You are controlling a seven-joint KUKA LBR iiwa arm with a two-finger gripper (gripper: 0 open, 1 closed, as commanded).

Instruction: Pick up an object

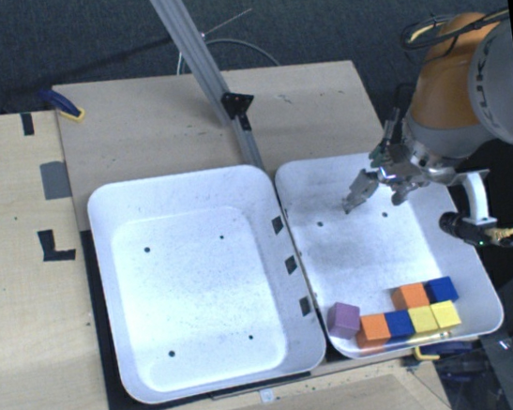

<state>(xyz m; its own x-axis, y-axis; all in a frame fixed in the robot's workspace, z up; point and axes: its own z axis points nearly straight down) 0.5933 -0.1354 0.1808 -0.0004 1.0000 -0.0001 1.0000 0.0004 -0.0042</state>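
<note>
Arm enters from the right; hand [379,190] hovers over the upper part of the right bin [358,251], fingers spread apart, nothing between them. Blocks cluster along that bin's near edge, well apart from the hand: purple block [344,318] leftmost, then orange block [375,327], blue block [399,323], two yellow blocks [434,317]; behind them a second orange [409,296] and second blue [441,289]. Left bin [192,284] sits beside it on the worktop [131,122].
</note>
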